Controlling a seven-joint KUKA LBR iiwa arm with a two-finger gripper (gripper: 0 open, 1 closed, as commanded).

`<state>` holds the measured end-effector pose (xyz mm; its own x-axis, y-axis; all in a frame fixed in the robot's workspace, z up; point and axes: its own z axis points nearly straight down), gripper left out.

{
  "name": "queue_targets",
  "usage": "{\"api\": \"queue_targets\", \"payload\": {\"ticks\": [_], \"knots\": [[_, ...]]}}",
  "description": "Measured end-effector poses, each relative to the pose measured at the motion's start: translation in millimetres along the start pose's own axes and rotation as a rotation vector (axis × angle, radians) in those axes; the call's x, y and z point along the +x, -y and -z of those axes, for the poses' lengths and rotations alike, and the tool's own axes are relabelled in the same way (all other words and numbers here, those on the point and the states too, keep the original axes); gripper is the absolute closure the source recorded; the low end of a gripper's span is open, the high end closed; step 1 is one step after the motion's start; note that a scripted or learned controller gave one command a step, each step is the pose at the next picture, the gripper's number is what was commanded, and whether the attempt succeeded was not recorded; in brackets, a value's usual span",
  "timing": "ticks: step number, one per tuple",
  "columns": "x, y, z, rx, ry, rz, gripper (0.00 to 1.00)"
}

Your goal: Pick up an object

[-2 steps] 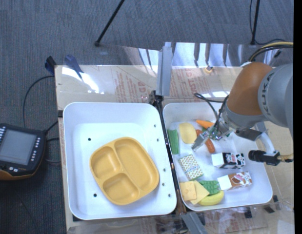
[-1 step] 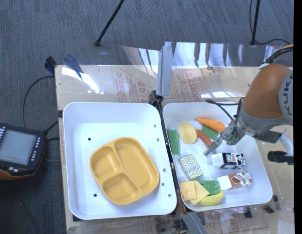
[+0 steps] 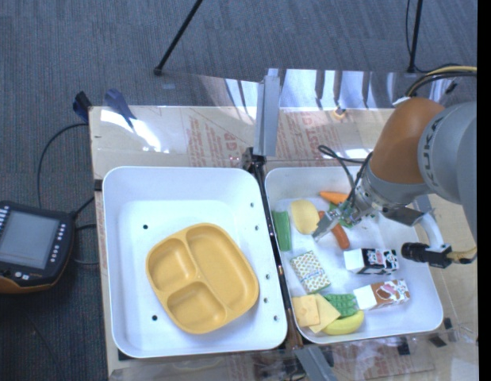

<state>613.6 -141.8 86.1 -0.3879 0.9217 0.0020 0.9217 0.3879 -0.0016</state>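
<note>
A jumble of toy food lies about the hand (image 3: 334, 222). A pale yellow lemon (image 3: 304, 216) sits just to its left, an orange carrot (image 3: 334, 198) just above it, and a second orange piece (image 3: 341, 237) right beneath it. Lower down rest a patterned little box (image 3: 310, 271), a black-and-white milk carton (image 3: 372, 259), another carton (image 3: 382, 294), yellow cheese slices (image 3: 312, 311) and a banana (image 3: 345, 323).
</note>
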Motion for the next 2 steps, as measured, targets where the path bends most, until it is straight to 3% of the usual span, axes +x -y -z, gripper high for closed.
{"api": "queue_targets", "payload": {"ticks": [1,2], "knots": [[0,-1,10,-0.001,0.0,0.002,1.0],[53,-32,123,-0.011,0.005,-0.107,1.0]]}}
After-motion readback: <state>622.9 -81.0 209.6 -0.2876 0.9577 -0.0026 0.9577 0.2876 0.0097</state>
